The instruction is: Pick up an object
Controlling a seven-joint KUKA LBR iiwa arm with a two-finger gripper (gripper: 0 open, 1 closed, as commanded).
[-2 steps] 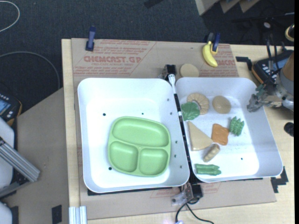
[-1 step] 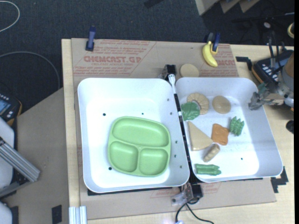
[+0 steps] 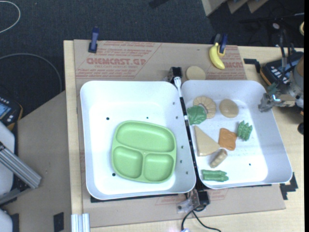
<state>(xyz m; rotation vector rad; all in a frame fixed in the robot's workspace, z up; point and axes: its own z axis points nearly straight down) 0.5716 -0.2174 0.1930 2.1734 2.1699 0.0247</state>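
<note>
From my console, both white bins [image 3: 96,129] look like smooth plastic with a faint sheen. The green divided tray [image 3: 143,151] reads as matt plastic. Under them I see a board [image 3: 120,59] of brown, paper-faced material, printed in red. The banana [image 3: 216,57] looks glossy plastic. The gripper [image 3: 270,100] shows dull grey metal.

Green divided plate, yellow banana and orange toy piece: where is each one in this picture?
green divided plate [image 3: 143,151]: camera view, point on the ridge between its compartments.
yellow banana [image 3: 216,58]: camera view, point on the middle of its curve.
orange piece [image 3: 227,139]: camera view, point on its flat top.
</note>
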